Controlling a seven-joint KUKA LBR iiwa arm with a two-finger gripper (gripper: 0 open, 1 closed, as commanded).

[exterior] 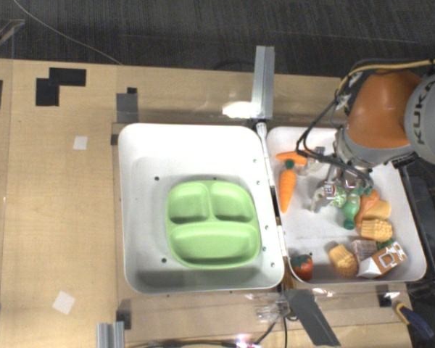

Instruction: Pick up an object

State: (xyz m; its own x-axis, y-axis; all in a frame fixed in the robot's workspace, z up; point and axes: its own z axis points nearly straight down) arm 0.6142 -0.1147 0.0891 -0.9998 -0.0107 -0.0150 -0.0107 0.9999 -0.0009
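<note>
The right white bin (313, 232) holds several toy foods. An orange carrot (286, 184) lies by its left wall, and a second carrot (290, 158) lies partly under the arm at the back. My gripper (326, 193) hangs low over the bin's middle, just right of the first carrot and left of a green item (350, 209). To the right are a yellow corn cob (375, 229) and an orange piece (369, 201). Near the front lie a tan bread piece (342, 259), a small carton (384, 259) and a red fruit (302, 266).
The left white bin (134, 194) holds a green divided plate (213, 223). A metal post (263, 85) stands behind the wall between the two bins. The arm's orange band (380, 111) overhangs the right bin's back corner.
</note>
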